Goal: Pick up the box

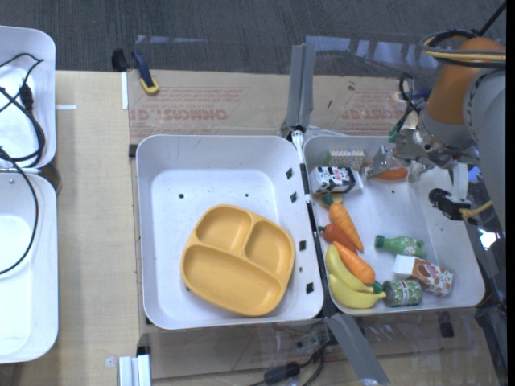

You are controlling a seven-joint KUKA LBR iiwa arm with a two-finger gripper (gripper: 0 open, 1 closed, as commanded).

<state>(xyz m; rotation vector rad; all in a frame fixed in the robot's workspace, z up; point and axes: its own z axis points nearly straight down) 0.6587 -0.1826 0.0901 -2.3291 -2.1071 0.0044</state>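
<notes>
Arm above the far end of the right bin (475,284); box (433,276) lying near that bin's front right corner.

The gripper (392,166) hangs over the bin's far wall, well apart from the box; whether its jaws are open or closed cannot be told. The box touches a small green can (403,293), with a green bottle (399,245) just beyond. Two carrots (348,238), bananas (348,284) and a black-and-white carton (333,179) line the left side. The left bin (161,167) holds a yellow divided plate (238,260).

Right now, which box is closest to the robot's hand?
The black-and-white box at the right bin's top left is closest to the gripper. The orange box lies far down, bottom right.
</notes>
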